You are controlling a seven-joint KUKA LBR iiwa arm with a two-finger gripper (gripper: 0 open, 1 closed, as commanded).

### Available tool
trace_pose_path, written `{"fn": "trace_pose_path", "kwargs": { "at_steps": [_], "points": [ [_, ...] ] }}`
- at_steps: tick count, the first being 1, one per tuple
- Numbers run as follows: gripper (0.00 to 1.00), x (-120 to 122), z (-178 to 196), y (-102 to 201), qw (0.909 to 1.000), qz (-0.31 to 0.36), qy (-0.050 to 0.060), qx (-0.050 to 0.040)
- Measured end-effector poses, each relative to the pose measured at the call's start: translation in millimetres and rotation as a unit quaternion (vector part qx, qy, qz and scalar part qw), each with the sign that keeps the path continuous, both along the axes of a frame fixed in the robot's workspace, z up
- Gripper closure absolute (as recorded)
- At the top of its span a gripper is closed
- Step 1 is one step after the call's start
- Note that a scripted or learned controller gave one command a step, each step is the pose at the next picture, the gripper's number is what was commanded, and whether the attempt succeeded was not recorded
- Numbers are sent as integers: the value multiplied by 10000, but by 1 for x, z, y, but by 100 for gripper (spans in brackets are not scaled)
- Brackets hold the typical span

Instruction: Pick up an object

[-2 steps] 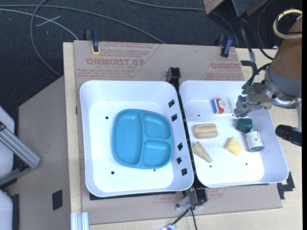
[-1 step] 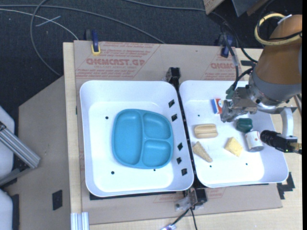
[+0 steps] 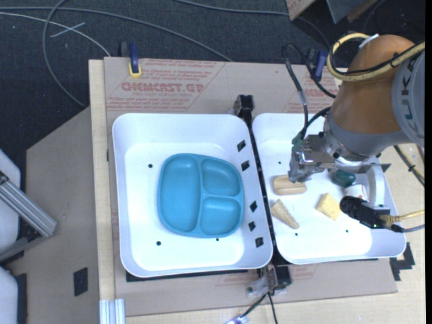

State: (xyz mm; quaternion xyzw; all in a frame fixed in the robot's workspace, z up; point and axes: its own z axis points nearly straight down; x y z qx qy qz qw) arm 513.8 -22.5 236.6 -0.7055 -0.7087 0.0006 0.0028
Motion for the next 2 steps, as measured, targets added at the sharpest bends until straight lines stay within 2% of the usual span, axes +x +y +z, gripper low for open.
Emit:
{"fn": "trace_pose_path", "kwargs": {
  "at_steps": [1,2],
  "points": [
    [100,-15,-13,49,10000,-6,-2,-4],
    [100,-10,-15,105,10000,4,-23,-7]
  ]
}}
